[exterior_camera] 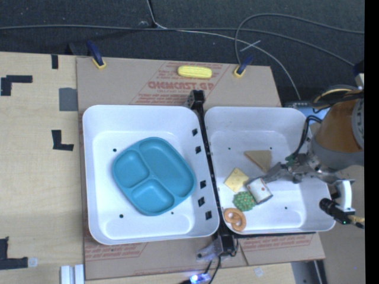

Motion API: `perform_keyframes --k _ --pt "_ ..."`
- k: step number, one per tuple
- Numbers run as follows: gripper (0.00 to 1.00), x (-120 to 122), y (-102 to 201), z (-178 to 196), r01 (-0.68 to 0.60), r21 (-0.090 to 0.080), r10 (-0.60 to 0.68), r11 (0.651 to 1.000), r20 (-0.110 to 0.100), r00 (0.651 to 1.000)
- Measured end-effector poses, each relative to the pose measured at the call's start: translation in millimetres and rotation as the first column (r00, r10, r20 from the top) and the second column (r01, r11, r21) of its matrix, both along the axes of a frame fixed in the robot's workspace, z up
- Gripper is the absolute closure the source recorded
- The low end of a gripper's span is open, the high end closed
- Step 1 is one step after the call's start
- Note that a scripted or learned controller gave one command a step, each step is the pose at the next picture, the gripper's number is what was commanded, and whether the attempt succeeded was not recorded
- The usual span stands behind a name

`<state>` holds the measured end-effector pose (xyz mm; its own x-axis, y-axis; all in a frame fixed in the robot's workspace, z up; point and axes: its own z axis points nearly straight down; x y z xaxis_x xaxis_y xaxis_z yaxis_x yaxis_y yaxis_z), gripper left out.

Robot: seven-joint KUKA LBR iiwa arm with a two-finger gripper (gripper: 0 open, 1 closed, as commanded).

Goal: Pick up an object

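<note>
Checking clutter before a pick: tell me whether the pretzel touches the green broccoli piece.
Cannot tell: the camera view shows the pretzel right beside the green broccoli piece, with no plain gap or contact.

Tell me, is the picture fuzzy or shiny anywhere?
In the camera view, the whole picture is a little soft; the arm at the right edge looks blurriest, the white bins are bright without harsh glare, and the blue tray casts a faint shadow.

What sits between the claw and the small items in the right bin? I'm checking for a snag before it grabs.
Nothing visible does. The claw is already down among them in the right bin, beside the yellow square and green piece, with the tan wedge just behind it.
</note>
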<state>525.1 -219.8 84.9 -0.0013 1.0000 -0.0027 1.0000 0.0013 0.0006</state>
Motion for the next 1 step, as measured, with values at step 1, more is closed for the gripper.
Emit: perform_keyframes --k 1 --pt "1.0 1.4 -0.9 12.2 0.0 -0.003 0.0 1.0 0.005 1.0"
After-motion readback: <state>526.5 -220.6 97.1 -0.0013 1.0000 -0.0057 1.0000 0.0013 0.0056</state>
